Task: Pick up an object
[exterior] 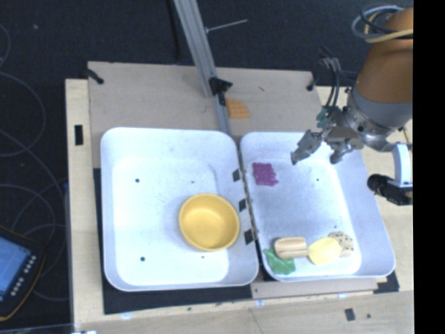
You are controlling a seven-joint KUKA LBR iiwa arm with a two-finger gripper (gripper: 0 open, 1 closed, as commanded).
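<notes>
End effector (319,154) sits over the top edge of the right bin (361,207), fingers spread open with nothing between them. Down at the bin's 6 o'clock edge there's a little cluster: green piece (277,262), tan cylinder (290,247), yellow lump (323,251) and a speckled ball (341,241), all pretty much touching. Purple patch (265,174) lies around 10 o'clock. Left bin (132,186) has a yellow bowl (208,221) toward 5 o'clock.

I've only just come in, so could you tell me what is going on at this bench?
The KUKA arm's claw is over the far end of the right bin, open and holding nothing. A purple piece lies left of it. A tan block, yellow lump and green scrap sit at the near end. A yellow bowl is in the left bin.
</notes>
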